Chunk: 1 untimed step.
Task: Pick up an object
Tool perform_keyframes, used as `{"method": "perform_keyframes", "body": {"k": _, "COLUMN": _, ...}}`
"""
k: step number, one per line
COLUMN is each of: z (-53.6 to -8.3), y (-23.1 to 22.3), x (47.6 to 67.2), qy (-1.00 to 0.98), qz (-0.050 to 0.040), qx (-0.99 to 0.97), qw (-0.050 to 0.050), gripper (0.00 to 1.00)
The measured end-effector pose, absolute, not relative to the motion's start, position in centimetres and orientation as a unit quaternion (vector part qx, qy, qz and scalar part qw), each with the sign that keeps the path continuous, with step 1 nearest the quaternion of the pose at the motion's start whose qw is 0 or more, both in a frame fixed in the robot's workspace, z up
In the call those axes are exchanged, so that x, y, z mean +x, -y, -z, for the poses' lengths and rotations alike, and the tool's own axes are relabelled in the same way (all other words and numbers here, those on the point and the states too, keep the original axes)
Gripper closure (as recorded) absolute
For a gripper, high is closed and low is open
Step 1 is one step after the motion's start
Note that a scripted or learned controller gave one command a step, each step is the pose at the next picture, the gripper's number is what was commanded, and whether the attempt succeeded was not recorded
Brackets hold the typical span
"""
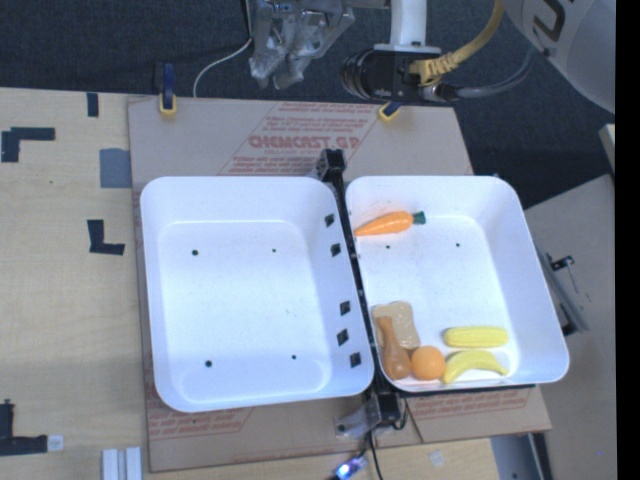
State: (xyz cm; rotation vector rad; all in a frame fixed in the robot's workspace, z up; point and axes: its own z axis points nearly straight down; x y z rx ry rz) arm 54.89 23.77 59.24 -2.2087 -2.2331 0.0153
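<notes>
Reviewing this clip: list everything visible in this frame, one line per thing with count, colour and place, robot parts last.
bins: 2, white, side by side on the bench
carrot: 1, orange with a green tip, right bin, far left part by the divider
bread slice: 1, tan, right bin, near left part
sausage-like piece: 1, brown-orange, right bin, near left corner, against the bread slice
orange ball: 1, orange, right bin, near edge
corn cob: 1, yellow, right bin, near right part
banana: 1, yellow, right bin, just in front of the corn cob
cardboard sheet: 1, brown, red print, under the bins
gripper: 1, grey metal, above the bench's far edge, away from the bins
arm: 1, grey, top right
</notes>
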Motion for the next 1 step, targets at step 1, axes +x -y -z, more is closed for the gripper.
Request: {"method": "perform_keyframes", "body": {"k": 1, "z": -60.19, "y": -23.82, "x": 54.9, "qy": 0.711, "qz": -0.0056, "qx": -0.703, "qw": 0.0, "gripper": 1.0}}
